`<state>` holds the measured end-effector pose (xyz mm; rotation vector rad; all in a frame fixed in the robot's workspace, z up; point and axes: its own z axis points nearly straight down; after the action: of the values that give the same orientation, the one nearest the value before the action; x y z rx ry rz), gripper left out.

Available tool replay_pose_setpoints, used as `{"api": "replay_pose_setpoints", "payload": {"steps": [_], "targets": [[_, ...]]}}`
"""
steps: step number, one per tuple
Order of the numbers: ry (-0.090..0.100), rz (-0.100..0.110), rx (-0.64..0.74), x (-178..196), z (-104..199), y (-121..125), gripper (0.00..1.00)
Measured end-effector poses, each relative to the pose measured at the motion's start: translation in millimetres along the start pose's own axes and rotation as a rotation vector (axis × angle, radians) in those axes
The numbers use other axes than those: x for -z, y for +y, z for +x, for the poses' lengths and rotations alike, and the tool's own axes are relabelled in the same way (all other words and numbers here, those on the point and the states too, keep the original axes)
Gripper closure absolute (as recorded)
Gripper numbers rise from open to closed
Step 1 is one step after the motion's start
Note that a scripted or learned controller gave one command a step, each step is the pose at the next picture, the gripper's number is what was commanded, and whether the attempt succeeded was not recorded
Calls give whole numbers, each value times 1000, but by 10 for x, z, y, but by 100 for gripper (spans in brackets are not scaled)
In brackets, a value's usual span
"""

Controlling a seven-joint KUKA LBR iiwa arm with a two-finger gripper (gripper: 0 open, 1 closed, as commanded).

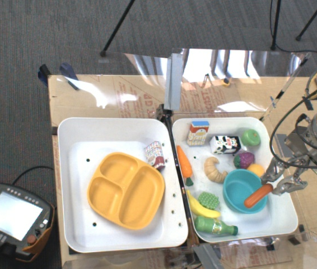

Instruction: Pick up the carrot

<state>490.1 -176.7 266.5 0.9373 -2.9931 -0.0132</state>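
Left bin (pixel 74 150): yellow three-part plate (pixel 126 189), small carton (pixel 155 154).
Right bin (pixel 284 217): carrot (pixel 184 164) along the left wall, banana (pixel 202 206), croissant (pixel 215 169), green bottle (pixel 215 226), teal bowl (pixel 240 189) with sausage (pixel 257 195) on its rim.
Pincer (pixel 281 181): at the bowl's right edge, just beside the sausage; opening cannot be told.
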Motion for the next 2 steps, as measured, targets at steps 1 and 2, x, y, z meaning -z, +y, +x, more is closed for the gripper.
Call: {"api": "replay_pose_setpoints", "payload": {"steps": [1, 2], "targets": [[-5, 5, 0, 130, -25, -3, 100], [-6, 3, 1, 217, -45, 5, 100]]}}
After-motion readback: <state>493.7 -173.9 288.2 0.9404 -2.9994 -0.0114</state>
